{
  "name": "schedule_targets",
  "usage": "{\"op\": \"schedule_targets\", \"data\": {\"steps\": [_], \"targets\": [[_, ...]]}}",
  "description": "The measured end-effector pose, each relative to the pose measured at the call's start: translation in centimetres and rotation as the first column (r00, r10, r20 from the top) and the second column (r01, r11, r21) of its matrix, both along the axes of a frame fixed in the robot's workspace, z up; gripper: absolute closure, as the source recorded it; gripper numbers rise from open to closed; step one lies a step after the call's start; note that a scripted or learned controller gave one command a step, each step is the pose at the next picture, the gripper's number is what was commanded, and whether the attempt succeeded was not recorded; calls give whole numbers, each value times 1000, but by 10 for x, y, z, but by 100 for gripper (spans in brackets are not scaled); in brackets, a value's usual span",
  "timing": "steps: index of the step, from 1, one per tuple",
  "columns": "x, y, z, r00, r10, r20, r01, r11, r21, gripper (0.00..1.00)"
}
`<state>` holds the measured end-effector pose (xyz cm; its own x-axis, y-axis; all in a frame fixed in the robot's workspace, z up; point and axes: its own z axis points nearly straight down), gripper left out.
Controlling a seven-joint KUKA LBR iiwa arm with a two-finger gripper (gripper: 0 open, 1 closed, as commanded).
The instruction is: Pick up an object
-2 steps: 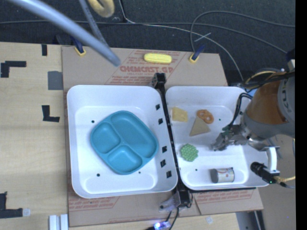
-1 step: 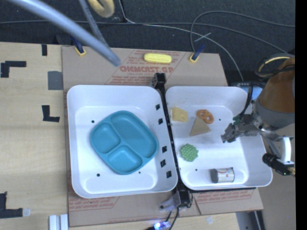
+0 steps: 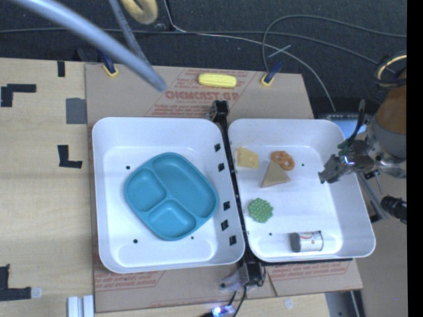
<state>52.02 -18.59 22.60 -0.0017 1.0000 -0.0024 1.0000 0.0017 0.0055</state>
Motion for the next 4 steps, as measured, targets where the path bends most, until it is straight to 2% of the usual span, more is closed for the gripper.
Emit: {"op": "schedule_targets", "data": {"steps": [1, 2, 4], "targets": [[1, 0, 35, 1000, 0, -3, 0, 1000, 1, 100], [20, 49, 36, 1000, 5, -6, -5, 1000, 4, 100], [48, 160, 7, 1000, 3, -8, -3, 1000, 2, 100]]}}
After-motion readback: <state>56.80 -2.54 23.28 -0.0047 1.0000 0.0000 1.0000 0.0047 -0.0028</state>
